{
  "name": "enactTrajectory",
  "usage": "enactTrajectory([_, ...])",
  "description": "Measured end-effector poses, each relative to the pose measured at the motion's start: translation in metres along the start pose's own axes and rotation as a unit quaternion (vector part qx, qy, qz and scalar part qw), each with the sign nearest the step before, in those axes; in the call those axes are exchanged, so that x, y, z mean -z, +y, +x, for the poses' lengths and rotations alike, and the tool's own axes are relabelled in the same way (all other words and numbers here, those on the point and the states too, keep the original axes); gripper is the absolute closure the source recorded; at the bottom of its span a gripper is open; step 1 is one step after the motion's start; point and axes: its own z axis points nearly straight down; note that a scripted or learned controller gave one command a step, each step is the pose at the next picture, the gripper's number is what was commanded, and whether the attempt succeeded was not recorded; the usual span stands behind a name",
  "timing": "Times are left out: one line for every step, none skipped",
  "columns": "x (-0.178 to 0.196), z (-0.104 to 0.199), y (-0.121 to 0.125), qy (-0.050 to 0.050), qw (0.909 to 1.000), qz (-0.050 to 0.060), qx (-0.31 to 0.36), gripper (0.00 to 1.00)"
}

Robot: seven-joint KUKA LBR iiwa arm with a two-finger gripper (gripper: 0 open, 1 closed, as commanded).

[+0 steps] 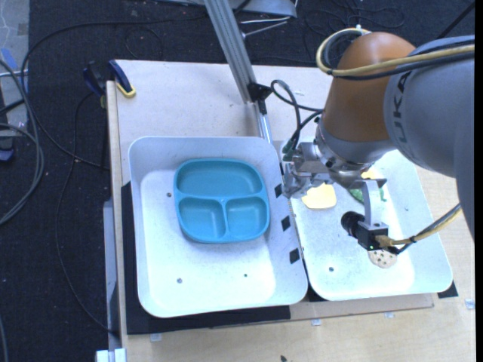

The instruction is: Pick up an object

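You'll find the yellow piece (320, 197) just beside the gripper (302, 178); its grip can't be told.

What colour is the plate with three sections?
The plate is light blue, seen in the camera view, lying in the left bin.

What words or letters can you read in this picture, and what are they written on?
"UK", dark letters on the grey robot arm, running down its side near the right edge; the rest of the word is cut off.
The blue tray, the two white bins and the small items in the right bin bear no readable text.
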Motion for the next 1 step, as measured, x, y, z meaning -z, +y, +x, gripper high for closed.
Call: enactTrajectory([-0.0107,0.0467,0.0280,0.000,1.0000,-0.001,0.001,1.00])
